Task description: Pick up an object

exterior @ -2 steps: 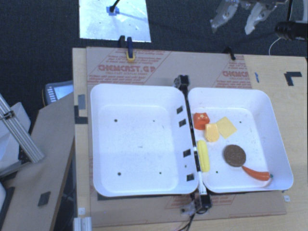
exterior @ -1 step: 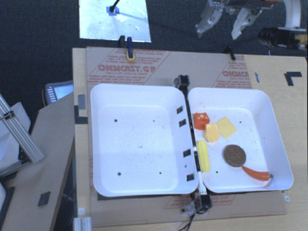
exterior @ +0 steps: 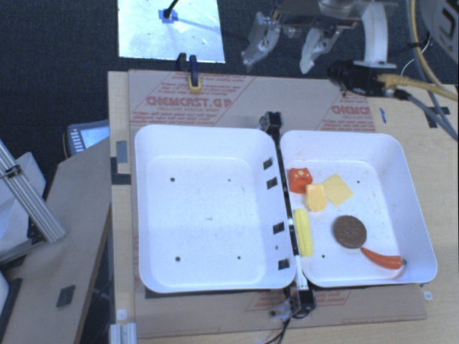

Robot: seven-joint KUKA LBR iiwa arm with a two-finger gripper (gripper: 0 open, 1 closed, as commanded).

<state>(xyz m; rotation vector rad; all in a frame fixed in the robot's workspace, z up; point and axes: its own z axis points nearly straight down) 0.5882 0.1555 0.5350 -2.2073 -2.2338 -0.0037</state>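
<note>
Two shallow white bins sit side by side on a cardboard-covered bench (exterior: pixel 215 95). Nothing has been picked yet: the gripper (exterior: pixel 287 49) is held high beyond the far bin edge, jaws spread and empty, well apart from every object. All candidates lie in the right bin (exterior: pixel 409 185): a red chunky piece (exterior: pixel 300 178), a flat yellow square (exterior: pixel 336 189), a pale yellow block (exterior: pixel 315 197), a yellow elongated piece (exterior: pixel 303 233) by the divider, a brown matte disc (exterior: pixel 349 231), and an orange tapered item (exterior: pixel 381 258). Descent, closing and lifting are judged outstanding.

Left bin (exterior: pixel 154 145) lies open; toys (exterior: pixel 349 231) crowd the right bin (exterior: pixel 401 163).
</note>
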